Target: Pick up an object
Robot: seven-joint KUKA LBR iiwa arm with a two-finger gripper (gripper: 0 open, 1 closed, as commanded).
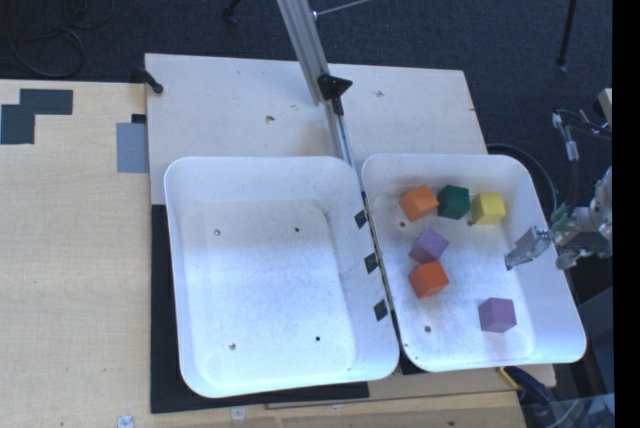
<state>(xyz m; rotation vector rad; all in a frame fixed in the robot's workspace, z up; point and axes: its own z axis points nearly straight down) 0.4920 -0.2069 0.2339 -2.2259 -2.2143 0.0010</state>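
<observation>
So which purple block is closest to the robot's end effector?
The purple block at the near right of the right bin, alone just below the end effector. The other purple block sits between the orange ones.

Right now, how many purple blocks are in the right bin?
2. One purple block sits mid-bin, just above the lower orange block. The other purple block lies near the bin's front right corner, below the gripper. Nothing seems to hide more.
</observation>
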